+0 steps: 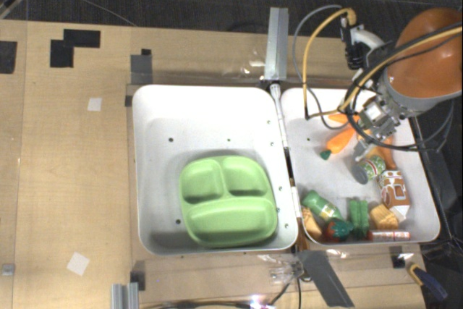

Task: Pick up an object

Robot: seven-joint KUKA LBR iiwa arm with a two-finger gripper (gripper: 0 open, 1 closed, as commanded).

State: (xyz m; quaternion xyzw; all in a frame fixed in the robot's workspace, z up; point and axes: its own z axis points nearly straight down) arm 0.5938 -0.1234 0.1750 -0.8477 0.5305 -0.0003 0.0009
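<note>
Small objects crowd the near edge of the right bin (427, 224): green bottle (320, 205), green block (358, 213), tan pieces, a red-and-white carton (394, 188). An orange carrot-shaped toy (340, 142) lies farther back, just left of the pincer (362, 168), which hangs low over the bin floor; its grip state cannot be told. Left bin (155, 119) holds a green divided tray (228, 200) on the tan surface (65, 177).

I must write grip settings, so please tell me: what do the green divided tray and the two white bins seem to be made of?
The green divided tray looks like moulded plastic, matte: even colour, rounded compartment edges, soft sheen. The left white bin and right white bin seem smooth plastic or coated metal; their rounded corners and dull glare leave it open.
</note>
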